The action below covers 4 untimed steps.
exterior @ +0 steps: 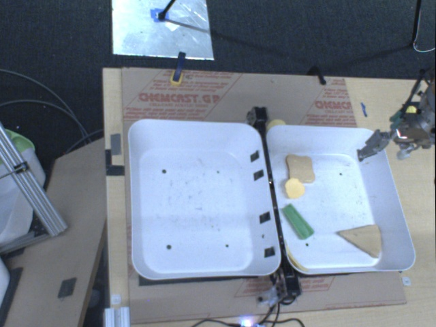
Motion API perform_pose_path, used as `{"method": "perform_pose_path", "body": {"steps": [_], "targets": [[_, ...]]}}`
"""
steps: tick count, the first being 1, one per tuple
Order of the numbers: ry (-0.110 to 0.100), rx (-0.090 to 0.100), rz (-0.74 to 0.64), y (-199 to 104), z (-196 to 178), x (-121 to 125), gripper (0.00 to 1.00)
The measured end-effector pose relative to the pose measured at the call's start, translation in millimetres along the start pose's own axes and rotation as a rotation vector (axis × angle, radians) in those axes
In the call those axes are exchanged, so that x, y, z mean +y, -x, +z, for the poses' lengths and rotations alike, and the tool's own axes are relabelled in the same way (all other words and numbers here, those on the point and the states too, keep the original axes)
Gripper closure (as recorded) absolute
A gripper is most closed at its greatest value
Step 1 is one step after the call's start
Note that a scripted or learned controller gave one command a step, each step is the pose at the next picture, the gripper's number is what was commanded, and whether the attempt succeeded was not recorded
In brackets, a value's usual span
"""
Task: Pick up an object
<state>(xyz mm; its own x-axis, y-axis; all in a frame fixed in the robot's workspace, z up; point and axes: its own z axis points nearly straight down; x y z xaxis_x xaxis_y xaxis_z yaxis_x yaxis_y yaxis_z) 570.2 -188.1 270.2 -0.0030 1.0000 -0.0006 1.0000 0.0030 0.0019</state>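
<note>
In the right bin [381, 182] lie a tan bread-like slice [300, 167], a small yellow round piece [294, 188] just below it, a green stick [298, 221] near the dividing wall and a tan wedge [364, 238] at the front right corner. My gripper [387, 142] hovers over the bin's far right corner, well to the right of the objects. Its two fingers stand apart with nothing between them.
The left bin [197, 196] lies beside the right one, with black clips along the shared wall [270, 203]. A metal plate [162, 18] lies on the dark floor behind the bench. An aluminium frame [27, 182] stands at the far left.
</note>
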Motion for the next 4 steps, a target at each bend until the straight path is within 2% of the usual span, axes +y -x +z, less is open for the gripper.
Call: {"method": "perform_pose_path", "body": {"steps": [1,2,3,4], "targets": [[-0.017,0.006,0.007,11,144,-87,0.00],[0.001,0.003,-0.008,-60,188,-31,0.00],[0.001,-0.003,0.006,2,185,-43,0.00],[0.002,0.002,-0.009,-85,185,-14,0.00]]}}
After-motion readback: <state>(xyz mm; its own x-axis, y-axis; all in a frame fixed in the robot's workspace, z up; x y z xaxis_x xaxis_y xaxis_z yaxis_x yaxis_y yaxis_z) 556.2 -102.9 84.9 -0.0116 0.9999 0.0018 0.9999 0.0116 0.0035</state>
